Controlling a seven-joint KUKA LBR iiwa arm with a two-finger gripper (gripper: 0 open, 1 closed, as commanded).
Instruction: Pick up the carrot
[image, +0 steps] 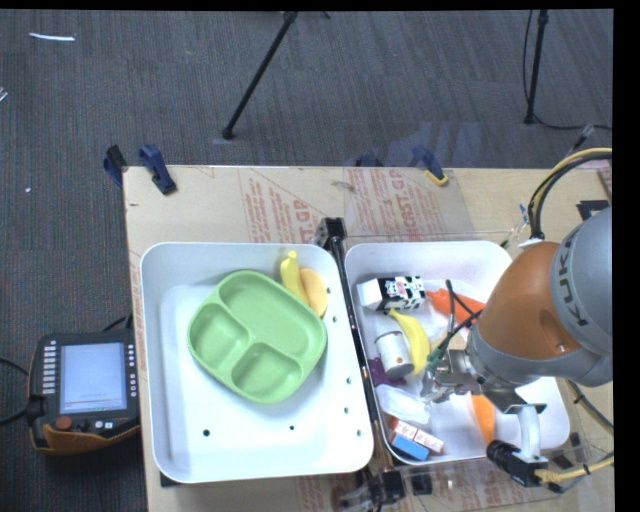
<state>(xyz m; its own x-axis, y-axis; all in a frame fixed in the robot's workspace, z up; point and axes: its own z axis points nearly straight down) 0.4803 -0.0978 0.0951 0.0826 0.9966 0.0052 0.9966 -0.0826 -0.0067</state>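
An orange carrot-like piece (483, 418) lies in the right bin (420, 250), near its front right, partly under the arm. A second orange bit (438, 298) peeks out by the cow-patterned box (404, 291); I cannot tell whether the two are one object. My gripper (442, 384) hangs over the middle of the right bin, just left of the lower orange piece and right of the white cup (392, 350). The orange wrist band (530, 305) hides much of the bin's right side.
The right bin also holds a banana (413, 335), a white packet (404, 405), a small white box (369, 292) and a red-and-blue box (414, 440). The left bin (165, 400) holds a green divided plate (258, 335) and yellow fruit (305, 285).
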